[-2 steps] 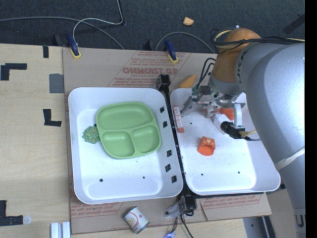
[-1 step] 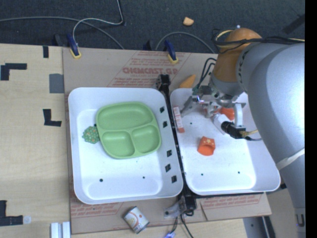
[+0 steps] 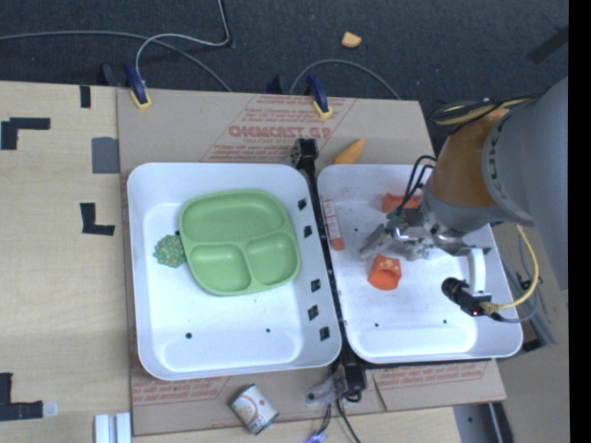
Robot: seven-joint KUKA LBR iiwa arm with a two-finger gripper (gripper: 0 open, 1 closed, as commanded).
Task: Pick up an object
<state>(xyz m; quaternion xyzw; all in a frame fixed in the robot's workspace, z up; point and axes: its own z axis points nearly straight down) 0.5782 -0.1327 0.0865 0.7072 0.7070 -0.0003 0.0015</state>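
Where the right bin (image 3: 416,340) sits, lower right of frame, an orange cup (image 3: 385,272) is listed: light, rigid, rim-graspable. Tool (image 3: 392,233) beside it; opening cannot be told.

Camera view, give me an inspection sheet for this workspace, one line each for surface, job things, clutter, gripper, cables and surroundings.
Surface: cardboard sheet on a wooden bench, held by two blue clamps, bearing a left bin and a right bin.
Job things: orange cup in the right bin; green divided plate and small green object in the left bin.
Clutter: small can lying below the bins; orange piece on the cardboard above the right bin.
Gripper: gripper over the right bin, just above the orange cup; nothing seen between its fingers.
Cables: grey cable across the dark floor.
Surroundings: orange scrap on the floor.
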